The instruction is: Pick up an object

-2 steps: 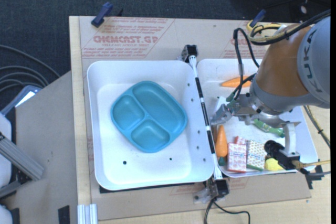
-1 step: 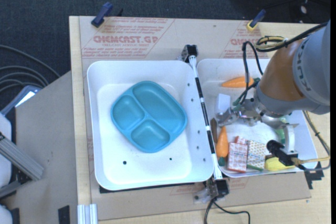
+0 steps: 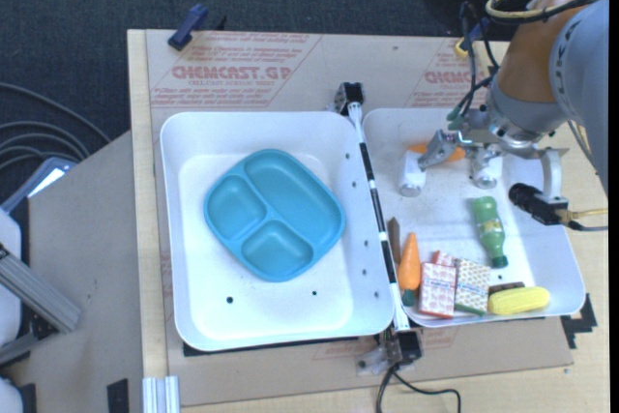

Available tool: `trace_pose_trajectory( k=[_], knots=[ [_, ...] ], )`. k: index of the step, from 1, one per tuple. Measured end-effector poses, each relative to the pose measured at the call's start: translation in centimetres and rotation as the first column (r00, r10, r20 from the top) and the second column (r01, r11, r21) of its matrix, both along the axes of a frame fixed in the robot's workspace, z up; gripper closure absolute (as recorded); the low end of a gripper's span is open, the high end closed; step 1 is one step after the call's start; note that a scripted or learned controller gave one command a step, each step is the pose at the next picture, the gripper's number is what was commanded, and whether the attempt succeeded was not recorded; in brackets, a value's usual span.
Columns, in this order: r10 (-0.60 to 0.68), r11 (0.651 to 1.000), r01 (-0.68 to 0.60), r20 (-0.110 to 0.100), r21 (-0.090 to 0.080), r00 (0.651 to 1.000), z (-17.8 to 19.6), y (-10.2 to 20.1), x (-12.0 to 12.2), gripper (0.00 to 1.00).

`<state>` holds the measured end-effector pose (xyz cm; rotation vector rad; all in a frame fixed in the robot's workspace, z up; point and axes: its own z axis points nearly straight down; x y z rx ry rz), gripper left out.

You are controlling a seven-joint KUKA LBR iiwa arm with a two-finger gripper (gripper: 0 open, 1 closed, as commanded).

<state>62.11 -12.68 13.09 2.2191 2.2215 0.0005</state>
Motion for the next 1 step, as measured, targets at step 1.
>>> trace_pose_trajectory(
  k=[1],
  knots=[
    [0.0, 1.0, 0.0, 0.013, -0.002, 1.0, -3.1, -2.72, 3.3, 0.0]
  ],
)
